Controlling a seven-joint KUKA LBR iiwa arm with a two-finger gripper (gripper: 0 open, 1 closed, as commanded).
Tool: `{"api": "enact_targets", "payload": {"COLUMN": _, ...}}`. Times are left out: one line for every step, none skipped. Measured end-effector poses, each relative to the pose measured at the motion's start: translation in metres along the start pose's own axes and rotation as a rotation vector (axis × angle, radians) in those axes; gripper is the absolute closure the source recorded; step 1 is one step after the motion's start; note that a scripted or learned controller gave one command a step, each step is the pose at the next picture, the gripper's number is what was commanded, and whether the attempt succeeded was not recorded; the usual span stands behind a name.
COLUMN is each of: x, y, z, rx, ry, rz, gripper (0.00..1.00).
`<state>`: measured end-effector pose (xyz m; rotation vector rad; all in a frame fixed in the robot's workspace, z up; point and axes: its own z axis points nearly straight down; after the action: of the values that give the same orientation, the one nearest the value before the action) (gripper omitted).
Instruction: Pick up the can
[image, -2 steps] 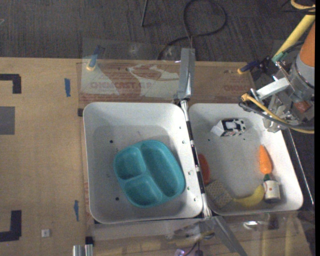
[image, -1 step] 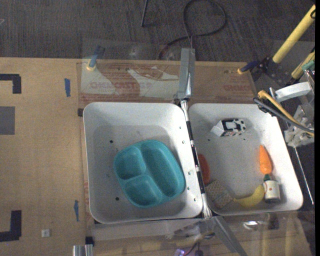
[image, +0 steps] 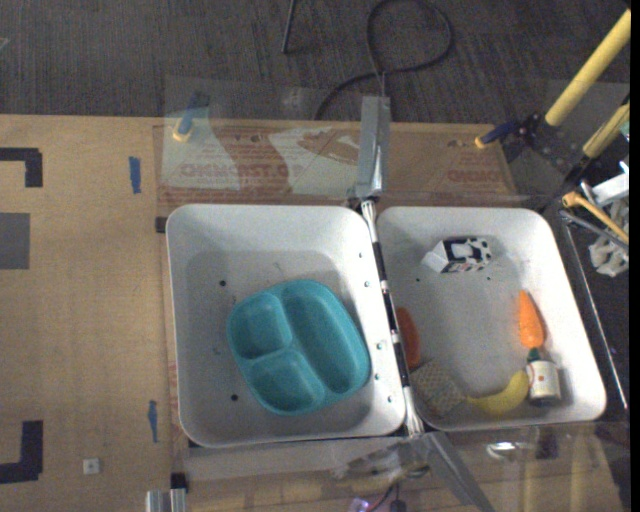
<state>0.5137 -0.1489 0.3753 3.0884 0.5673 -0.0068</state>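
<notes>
**Can waits in the right bin's lower right corner, unheld**

The can (image: 543, 381) stands at lower right of the frame, small and pale with a red mark, against the right bin's (image: 570, 260) sloping wall. Nothing grips it.

Largest first: the tabletop (image: 80, 300) carries both bins side by side. The left bin (image: 200, 240) holds a teal divided tray (image: 297, 345) lying flat at centre. In the right bin, a black-and-white carton (image: 461, 254) lies near the top. A yellow banana (image: 503, 396) curves along the bottom edge, its tip touching the can. An orange carrot (image: 530, 320) lies just above the can, nearly meeting it. A tan sponge-like pad (image: 438, 385) sits at lower left, beside an orange-red object (image: 407, 336) pressed to the divider.

This crowding likely comes from things sliding down to the wall. I judge the can awkward to approach. As for the claw, I cannot tell its opening or hold.
</notes>
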Motion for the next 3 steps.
{"api": "enact_targets", "payload": {"x": 0.002, "y": 0.001, "z": -0.008, "rx": 0.0, "ry": -0.005, "rz": 0.001, "gripper": 1.0}}
{"api": "enact_targets", "payload": {"x": 0.033, "y": 0.031, "z": -0.034, "rx": 0.0, "ry": 0.001, "rz": 0.147, "gripper": 1.0}}
{"api": "enact_targets", "payload": {"x": 0.033, "y": 0.031, "z": -0.034, "rx": 0.0, "ry": 0.001, "rz": 0.148, "gripper": 0.0}}
